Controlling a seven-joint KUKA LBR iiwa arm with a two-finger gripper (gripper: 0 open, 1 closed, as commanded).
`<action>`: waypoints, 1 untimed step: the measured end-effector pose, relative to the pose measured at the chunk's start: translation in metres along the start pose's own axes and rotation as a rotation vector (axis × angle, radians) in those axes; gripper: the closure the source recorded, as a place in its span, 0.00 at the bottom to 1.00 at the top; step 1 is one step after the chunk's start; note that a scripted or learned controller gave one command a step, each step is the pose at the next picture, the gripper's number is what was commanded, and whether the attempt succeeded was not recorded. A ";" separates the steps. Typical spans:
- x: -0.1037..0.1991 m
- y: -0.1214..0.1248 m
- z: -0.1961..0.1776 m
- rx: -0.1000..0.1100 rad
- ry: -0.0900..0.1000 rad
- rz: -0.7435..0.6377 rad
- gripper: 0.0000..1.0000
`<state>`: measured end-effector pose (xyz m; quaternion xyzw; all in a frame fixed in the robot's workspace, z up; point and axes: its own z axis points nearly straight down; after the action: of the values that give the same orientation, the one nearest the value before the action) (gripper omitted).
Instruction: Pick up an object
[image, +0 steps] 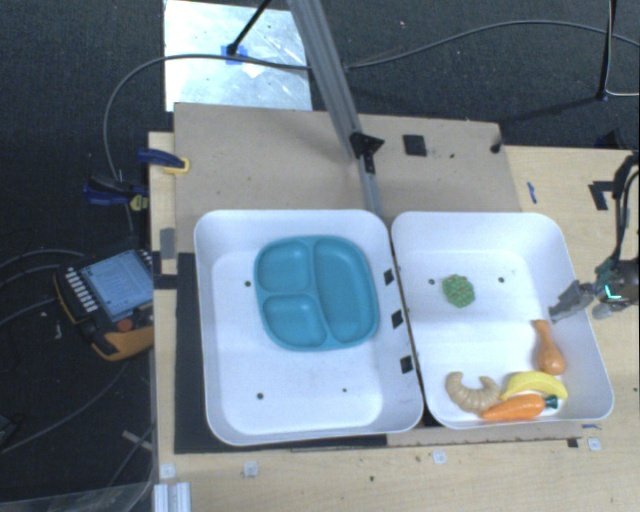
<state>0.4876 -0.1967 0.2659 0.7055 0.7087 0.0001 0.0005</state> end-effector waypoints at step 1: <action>0.000 0.000 0.000 -0.001 0.000 0.000 0.00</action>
<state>0.4878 -0.1967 0.2662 0.7054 0.7088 0.0003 0.0008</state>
